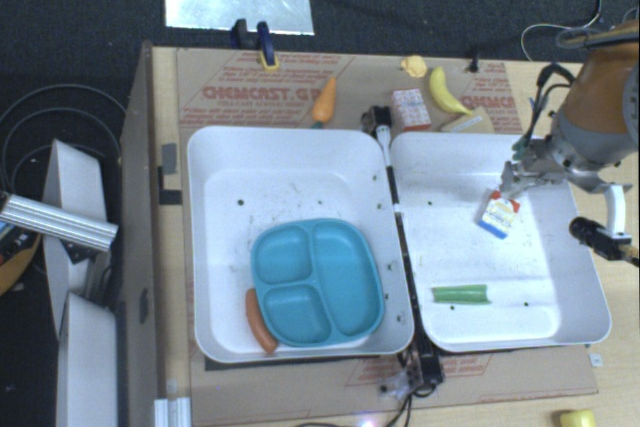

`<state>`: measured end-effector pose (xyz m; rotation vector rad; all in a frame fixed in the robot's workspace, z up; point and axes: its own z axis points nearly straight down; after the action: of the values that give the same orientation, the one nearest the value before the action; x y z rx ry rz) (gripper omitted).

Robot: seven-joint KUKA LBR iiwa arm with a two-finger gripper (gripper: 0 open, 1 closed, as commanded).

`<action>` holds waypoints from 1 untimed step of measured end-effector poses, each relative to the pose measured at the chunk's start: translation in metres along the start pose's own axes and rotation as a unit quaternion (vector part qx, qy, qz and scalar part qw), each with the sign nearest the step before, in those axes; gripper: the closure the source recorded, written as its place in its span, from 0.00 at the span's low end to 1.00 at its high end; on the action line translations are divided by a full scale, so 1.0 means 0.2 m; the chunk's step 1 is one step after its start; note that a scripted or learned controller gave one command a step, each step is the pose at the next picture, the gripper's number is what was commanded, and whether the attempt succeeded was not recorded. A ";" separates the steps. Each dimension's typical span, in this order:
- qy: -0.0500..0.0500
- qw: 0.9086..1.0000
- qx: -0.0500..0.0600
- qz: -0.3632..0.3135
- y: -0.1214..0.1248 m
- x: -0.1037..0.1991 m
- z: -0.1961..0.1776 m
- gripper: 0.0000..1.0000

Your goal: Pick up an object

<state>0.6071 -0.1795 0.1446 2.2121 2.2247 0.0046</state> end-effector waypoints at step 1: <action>0.000 1.000 0.001 0.003 -0.07 -0.06 -0.11 1.00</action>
<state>0.5928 -0.1922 0.1659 2.2188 2.2194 0.0026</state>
